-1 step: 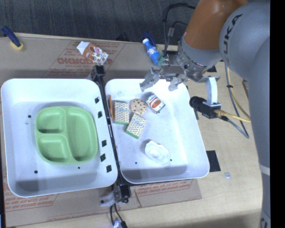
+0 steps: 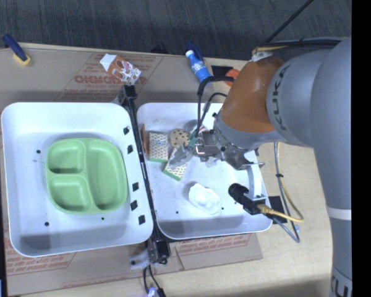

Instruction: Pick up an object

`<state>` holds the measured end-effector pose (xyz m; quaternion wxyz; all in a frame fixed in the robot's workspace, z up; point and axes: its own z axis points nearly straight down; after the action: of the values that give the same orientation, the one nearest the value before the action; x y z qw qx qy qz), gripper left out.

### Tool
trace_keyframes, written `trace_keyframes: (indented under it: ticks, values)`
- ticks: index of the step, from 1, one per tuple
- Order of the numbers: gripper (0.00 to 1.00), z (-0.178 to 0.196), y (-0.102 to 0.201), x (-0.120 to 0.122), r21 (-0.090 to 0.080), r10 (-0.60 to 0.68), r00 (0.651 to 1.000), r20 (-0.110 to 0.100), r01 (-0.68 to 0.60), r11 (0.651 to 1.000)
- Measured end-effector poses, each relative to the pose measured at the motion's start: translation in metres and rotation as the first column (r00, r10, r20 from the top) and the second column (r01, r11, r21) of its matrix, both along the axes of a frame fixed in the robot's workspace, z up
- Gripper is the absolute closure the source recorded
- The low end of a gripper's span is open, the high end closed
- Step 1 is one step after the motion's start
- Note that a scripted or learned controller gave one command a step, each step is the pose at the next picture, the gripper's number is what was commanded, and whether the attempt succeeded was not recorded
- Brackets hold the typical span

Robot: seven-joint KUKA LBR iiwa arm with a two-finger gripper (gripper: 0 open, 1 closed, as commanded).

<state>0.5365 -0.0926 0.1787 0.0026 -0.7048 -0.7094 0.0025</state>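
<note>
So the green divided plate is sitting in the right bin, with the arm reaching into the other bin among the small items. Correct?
Not quite. The camera view shows the green divided plate in the left bin, not the right. The rest holds: the arm reaches into the other bin, the right bin, with its gripper among the small items there, near a white crumpled object.

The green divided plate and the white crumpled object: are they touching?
Apart. The camera view shows the green divided plate in the left bin and the white crumpled object in the right bin, with both bin walls between them.
</note>
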Motion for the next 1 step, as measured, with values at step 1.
trace_keyframes:
  ticks: [1]
  values:
    - [0.00, -0.0871, -0.0045, -0.0374, 0.001, 0.000, 1.000, 0.003, 0.000, 1.000]
